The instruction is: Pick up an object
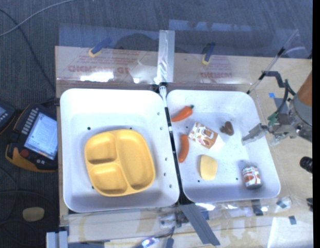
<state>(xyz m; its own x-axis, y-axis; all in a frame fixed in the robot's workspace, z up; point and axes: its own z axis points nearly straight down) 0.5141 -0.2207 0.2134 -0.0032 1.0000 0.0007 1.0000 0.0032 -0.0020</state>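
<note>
Pick not yet begun: every object lies loose in the bins.

The end effector (pixel 254 134) hangs over the right rim of the right bin (pixel 237 98), and whether it is spread or pressed together I cannot tell; nothing shows between its tips. In that bin lie two carrots (pixel 181 113), a printed packet (pixel 203 136), a small brown piece (pixel 227 128), a yellow lump (pixel 207 167) and a can (pixel 251 176) near the front right corner. The yellow divided plate (pixel 119 161) sits in the left bin (pixel 77 105). Reaching, closing and lifting all remain.
</note>
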